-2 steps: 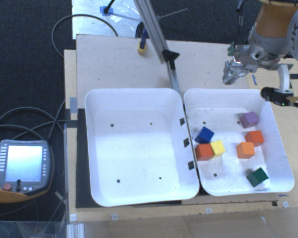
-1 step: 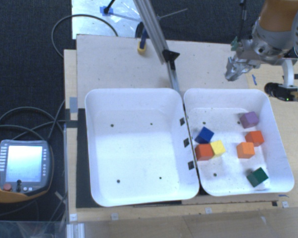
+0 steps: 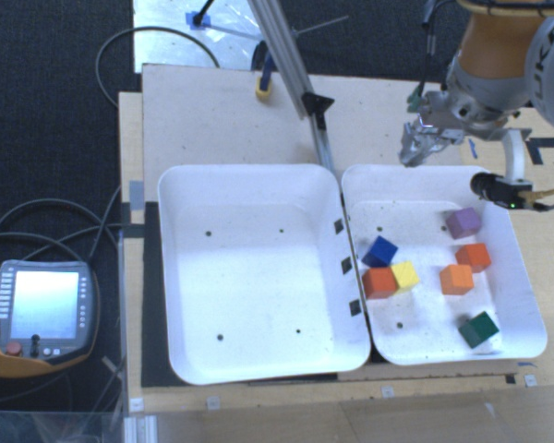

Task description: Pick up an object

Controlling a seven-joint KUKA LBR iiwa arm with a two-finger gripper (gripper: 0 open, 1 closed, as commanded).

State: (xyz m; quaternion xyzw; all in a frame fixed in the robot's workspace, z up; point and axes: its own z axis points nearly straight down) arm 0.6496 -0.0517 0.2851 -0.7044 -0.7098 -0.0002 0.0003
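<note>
- The gripper (image 3: pixel 414 152) hangs over the far rim of the right bin (image 3: pixel 532 289); whether its fingers are parted or pressed together cannot be told, and nothing shows between them.
- The right bin holds 7 cubes, all well apart from the gripper.
- A blue cube (image 3: pixel 380 250) sits near the bin's left wall, with a red-orange cube (image 3: pixel 379 282) just near of it, touching a yellow cube (image 3: pixel 405 275).
- A purple cube (image 3: pixel 463 221) lies toward the far right, with an orange-red cube (image 3: pixel 475 256) and an orange cube (image 3: pixel 456 279) nearer.
- A dark green cube (image 3: pixel 479 329) sits at the near right corner.
- The left bin (image 3: pixel 180 247) lies beside it, their walls touching.
- A teach pendant (image 3: pixel 39 317) rests at the far left, off the bench.
</note>
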